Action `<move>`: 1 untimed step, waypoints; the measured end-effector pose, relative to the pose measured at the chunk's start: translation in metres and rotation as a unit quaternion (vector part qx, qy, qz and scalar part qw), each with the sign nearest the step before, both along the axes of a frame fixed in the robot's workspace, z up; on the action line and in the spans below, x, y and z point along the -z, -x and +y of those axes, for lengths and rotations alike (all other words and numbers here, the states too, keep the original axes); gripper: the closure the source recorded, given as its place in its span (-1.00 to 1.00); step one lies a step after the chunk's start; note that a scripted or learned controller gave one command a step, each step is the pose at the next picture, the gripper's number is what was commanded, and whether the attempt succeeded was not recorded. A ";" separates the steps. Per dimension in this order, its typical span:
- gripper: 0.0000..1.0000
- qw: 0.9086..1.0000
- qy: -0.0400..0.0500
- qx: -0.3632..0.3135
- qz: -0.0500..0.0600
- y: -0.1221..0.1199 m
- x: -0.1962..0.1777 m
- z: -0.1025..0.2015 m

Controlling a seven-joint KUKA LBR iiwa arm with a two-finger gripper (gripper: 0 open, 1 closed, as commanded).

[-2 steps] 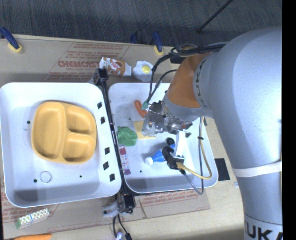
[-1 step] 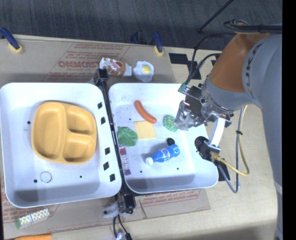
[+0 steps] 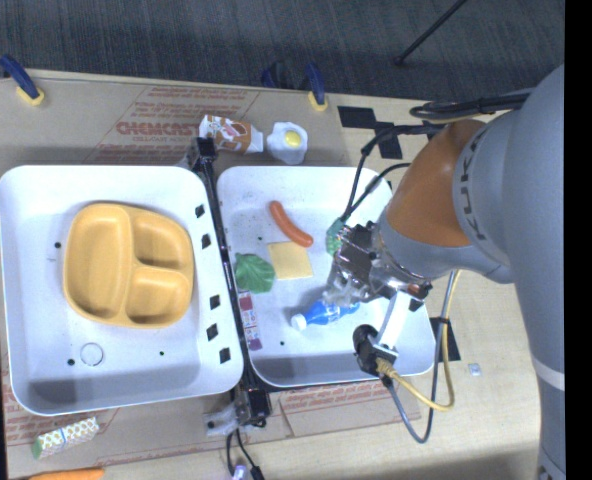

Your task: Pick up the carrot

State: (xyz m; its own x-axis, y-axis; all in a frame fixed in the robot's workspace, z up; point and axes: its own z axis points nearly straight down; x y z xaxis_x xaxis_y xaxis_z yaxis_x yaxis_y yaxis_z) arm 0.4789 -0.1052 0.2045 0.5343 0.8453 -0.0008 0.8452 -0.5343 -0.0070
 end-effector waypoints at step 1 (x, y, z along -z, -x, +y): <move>1.00 0.994 0.001 -0.105 -0.002 0.002 -0.110 -0.027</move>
